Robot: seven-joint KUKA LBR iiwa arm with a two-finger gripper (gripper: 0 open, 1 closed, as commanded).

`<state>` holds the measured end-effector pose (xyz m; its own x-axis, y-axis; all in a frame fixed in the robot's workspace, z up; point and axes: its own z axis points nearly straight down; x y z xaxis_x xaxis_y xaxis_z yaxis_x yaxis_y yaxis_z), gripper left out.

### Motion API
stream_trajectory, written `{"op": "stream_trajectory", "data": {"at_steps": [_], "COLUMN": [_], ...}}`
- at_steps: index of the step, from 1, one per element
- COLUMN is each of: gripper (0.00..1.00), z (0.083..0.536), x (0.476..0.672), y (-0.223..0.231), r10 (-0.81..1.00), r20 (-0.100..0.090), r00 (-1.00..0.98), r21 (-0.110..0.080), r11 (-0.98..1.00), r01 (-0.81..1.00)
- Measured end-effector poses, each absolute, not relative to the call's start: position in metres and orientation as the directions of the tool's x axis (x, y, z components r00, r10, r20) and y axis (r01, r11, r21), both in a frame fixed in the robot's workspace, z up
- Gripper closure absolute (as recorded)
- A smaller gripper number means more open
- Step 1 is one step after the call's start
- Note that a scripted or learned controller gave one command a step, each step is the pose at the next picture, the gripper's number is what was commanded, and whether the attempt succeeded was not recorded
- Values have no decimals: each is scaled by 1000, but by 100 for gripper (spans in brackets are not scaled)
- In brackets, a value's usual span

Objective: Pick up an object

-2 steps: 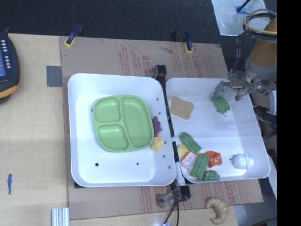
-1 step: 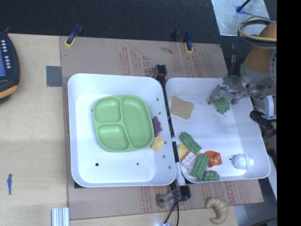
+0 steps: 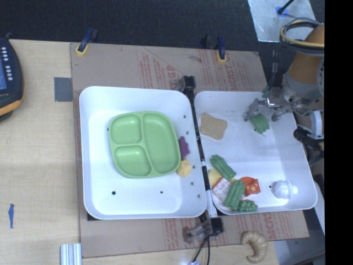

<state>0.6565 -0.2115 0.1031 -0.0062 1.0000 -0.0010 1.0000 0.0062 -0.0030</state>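
Note:
My gripper hangs over the far right part of the right bin, its two grey fingers spread apart. A small green toy vegetable lies on the bin floor just below and in front of the fingertips; nothing sits between them. Other pickable items lie in the same bin: a tan bread slice, a green pickle, a green pod, a red and white packet and a white lump.
The left bin holds a green divided plate, a purple piece and a yellow piece. A tan croissant-shaped toy lies on the bench in front of the right bin. A control pendant sits far left.

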Motion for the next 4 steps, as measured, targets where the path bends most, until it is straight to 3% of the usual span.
{"op": "stream_trajectory", "data": {"at_steps": [3,4], "gripper": [0,100], "z": [92,105], "x": [656,657], "y": [-211,-212], "r10": [1000,1000], "r20": [1,0], "r00": [-7,-10], "r21": [-7,-5], "r11": [7,10], "r01": [1000,1000]}}
